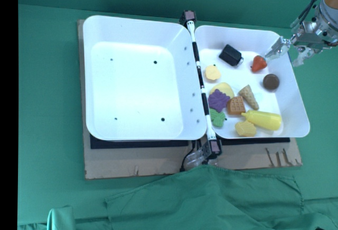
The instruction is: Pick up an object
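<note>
Silver and angular, the arm's pincer (pixel 289 50) hangs at the upper right of the frame, over the far right corner of the right bin (pixel 297 98), its two fingers spread apart with nothing between them. One fingertip (pixel 273 53) points down and left toward a small red strawberry-like toy (pixel 258 64), which lies just beside that tip on the bin floor, slightly below and to its left; whether they touch cannot be told. The red toy is rounded, with a darker top end. Around it in the same bin sit a black block (pixel 231 55) to the left, a brown ball (pixel 271 82) below and right, a small yellow-orange round piece (pixel 212 72), a purple grape cluster (pixel 218 100), a waffle-patterned orange piece (pixel 236 105), a tan cone (pixel 248 97), a yellow bottle (pixel 262 119) lying on its side, and a green leafy piece (pixel 216 117). The left bin (pixel 138 76) fills the centre left of the frame, both bins resting on a cardboard sheet (pixel 105 168) over green cloth.
</note>
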Controlling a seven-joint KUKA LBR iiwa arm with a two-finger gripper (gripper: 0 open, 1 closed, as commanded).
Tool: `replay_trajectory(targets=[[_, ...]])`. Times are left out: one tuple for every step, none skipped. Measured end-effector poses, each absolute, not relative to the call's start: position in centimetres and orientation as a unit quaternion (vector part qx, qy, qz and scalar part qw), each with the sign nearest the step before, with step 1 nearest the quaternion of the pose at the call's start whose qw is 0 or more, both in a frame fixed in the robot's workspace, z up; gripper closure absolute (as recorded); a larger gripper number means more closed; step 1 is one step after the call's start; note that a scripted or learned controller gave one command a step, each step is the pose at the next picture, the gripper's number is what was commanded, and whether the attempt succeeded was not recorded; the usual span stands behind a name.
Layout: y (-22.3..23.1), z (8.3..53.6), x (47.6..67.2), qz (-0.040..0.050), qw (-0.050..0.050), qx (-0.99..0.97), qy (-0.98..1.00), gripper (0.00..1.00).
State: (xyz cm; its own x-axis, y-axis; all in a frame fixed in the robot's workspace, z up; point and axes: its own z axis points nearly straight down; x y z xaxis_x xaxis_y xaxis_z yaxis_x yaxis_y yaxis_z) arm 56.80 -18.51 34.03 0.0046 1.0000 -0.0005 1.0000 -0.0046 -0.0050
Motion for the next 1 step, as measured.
replay_trajectory(targets=[[-18.71,25.16,57.35,0.0019,0.001,-0.709,-0.705,0.00]])
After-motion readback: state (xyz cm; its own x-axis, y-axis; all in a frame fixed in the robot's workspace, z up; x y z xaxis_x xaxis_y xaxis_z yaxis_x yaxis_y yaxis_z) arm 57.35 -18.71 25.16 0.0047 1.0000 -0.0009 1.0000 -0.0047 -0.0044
